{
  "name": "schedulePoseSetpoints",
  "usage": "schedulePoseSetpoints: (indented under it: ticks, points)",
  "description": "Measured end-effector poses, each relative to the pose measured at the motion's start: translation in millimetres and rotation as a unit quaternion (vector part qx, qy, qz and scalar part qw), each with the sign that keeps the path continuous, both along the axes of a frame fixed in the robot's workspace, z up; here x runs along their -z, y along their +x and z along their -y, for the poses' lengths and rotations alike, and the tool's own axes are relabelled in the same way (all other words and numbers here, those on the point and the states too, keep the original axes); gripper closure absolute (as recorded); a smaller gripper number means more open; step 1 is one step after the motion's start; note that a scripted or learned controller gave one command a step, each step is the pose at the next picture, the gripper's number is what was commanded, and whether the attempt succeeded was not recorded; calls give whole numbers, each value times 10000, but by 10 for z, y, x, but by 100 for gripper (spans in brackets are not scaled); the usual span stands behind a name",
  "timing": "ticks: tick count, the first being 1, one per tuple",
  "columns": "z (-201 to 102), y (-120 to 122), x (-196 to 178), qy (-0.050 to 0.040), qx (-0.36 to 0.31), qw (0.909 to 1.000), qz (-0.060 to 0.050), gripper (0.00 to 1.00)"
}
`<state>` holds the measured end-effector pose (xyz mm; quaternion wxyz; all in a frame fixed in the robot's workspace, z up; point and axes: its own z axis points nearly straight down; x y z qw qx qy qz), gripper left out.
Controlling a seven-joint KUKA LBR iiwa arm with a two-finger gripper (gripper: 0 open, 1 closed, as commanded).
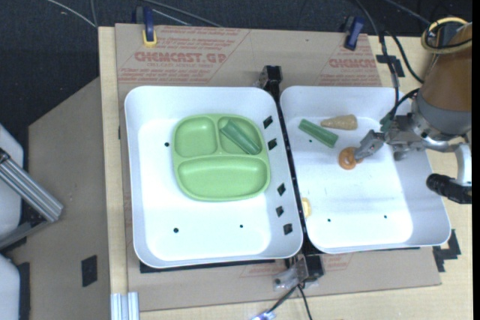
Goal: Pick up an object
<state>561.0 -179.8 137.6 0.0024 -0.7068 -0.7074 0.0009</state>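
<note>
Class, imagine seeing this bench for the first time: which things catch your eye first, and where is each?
The light green divided plastic plate in the left white bin stands out, with a darker green piece in its upper right compartment. In the right white bin, the tool sits at a small round orange object.
</note>
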Motion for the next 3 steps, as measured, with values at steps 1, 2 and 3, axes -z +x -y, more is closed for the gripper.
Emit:
schedulePoseSetpoints:
  ticks: [1,2,3]
  points:
    - [-7,-2,515,4,2,10000,1,0]
    - [-4,6,387,-2,5,10000,19,100]
    - [41,102,-104,-21,1,10000,53,100]
